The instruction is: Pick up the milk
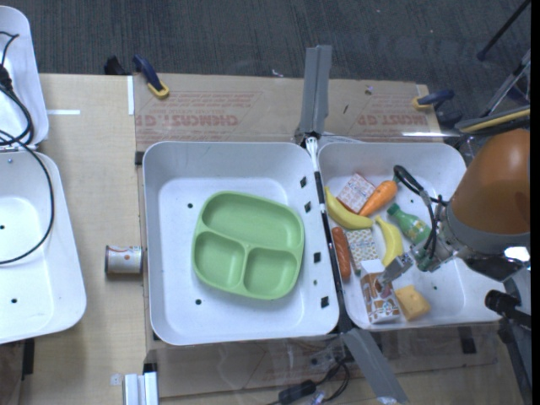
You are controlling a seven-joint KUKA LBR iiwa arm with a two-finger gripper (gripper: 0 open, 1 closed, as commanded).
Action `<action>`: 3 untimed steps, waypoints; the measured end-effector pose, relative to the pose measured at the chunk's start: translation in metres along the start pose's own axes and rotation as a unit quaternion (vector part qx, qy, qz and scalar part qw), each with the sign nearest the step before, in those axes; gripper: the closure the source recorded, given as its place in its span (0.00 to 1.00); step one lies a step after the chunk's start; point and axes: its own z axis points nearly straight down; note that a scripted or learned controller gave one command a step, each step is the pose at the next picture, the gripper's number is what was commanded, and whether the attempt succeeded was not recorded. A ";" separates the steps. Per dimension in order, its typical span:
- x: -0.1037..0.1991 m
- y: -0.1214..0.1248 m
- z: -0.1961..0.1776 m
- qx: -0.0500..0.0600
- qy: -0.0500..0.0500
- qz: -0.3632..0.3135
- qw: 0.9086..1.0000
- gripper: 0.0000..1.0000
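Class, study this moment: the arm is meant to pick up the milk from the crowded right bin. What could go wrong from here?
1. Crowding: the small printed milk carton lies flat in the right white bin, apparently touching the yellow cheese wedge; the hand could catch the cheese instead.
2. The hand is close to the lower yellow banana and the green bottle; lowering may knock either aside.
3. The carton sits near the bin's front wall, so closing around it may be awkward.

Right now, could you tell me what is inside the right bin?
The right bin holds two bananas, a carrot, a sausage, a green bottle, cartons and cheese; the arm covers its right side.
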 end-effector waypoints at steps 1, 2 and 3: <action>0.008 0.009 0.029 -0.007 -0.002 0.031 0.999 0.00; 0.006 0.011 0.029 -0.010 -0.003 0.001 1.000 0.00; 0.009 0.011 0.029 -0.009 -0.004 0.025 1.000 0.00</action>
